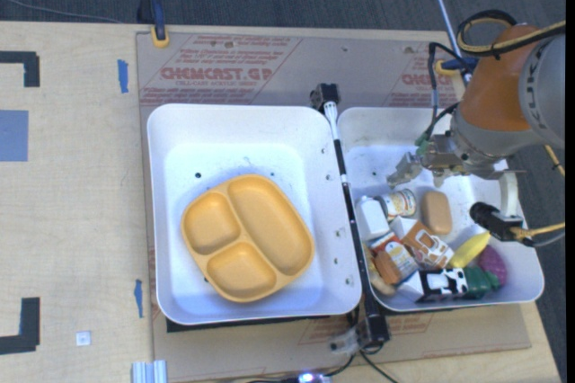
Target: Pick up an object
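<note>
In the camera view, two white bins stand side by side on the desk [72, 219]. The left bin [171, 138] carries a yellow divided plate [247, 237] with three compartments, lying a little toward 6 o'clock of the bin's middle. The right bin [368, 134] has its objects crowded toward 6 o'clock: a small jar [402, 204], a tan oval object [437, 212] just beside it at 3 o'clock, an orange packet [428, 247], a yellow banana [470, 248], a purple object [493, 264] and a black and white object [445, 282] near the bin's lower rim. The arm [512, 93] enters from 3 o'clock, and the gripper [431, 161] is above the right bin, at 12 o'clock of the tan oval object and near the jar. Whether the gripper is released or clenched, I cannot tell; no object is seen between its parts.
</note>
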Available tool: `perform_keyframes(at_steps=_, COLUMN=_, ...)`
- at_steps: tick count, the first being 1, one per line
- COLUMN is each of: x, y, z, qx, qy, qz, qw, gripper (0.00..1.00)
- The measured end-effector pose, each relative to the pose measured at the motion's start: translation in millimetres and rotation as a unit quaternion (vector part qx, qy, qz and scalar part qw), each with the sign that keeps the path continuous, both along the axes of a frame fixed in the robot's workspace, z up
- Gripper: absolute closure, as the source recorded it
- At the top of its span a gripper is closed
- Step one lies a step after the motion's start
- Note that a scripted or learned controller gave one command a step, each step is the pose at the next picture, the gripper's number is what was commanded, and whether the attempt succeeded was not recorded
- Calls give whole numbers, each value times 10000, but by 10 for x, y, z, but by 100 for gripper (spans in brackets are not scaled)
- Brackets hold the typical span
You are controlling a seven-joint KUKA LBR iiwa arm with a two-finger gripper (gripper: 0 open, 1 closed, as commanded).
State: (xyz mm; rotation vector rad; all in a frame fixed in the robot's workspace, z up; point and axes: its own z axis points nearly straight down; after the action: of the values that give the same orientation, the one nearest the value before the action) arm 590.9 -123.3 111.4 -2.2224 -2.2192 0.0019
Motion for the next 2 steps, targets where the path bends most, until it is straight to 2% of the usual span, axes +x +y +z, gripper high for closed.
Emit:
perform_keyframes(at_steps=1, x=-431, y=-628, z=-228, qx=-17, qy=-48, qz=4, qw=10000, gripper=0)
perform_keyframes(at_steps=2, x=-421, y=-651, z=-115, qx=-48, qy=-77, qz=-6, qw=10000, gripper=100)
